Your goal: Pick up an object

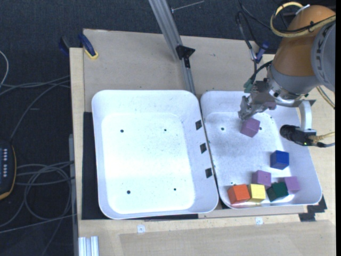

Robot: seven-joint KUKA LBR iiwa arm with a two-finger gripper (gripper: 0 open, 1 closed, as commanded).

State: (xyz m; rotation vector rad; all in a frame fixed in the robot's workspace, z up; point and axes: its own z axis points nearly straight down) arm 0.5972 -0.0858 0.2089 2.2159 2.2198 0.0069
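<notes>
Small purple cube block (pixel 250 127) turned cornerwise, no long side, in right white bin (pixel 224 103), grey end effector (pixel 249 114) just above it, touching, grip unclear

We see a tan wooden bench (pixel 138 57) carrying two shallow white bins side by side. The left bin (pixel 101 159) lies well away from the jaws. The right bin (pixel 226 103) sits directly beneath them. A blue-and-yellow clamp (pixel 88 46) grips the bench's far-left corner, far from the jaws. A slanted metal post (pixel 168 28) rises from the bench behind the bins.
</notes>
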